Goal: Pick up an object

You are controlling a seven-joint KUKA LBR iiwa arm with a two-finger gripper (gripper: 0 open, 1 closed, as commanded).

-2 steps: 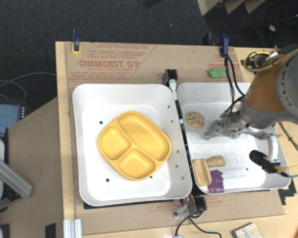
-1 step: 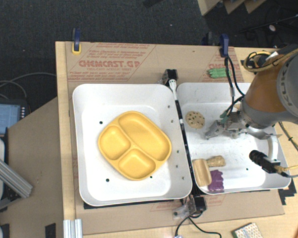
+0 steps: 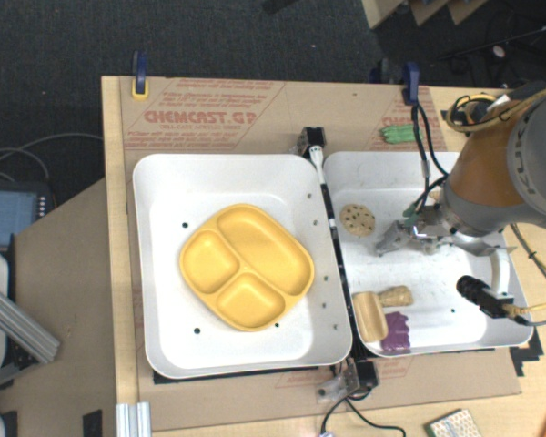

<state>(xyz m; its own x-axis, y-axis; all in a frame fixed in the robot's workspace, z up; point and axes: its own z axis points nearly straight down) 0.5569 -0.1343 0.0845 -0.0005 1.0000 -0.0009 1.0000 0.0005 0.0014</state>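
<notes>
Arm poised over right bin, nothing lifted yet

Whether the gripper is released or clenched cannot be told; it hovers just beside the cookie, which lies on the right bin floor, so the pick remains ahead
</notes>
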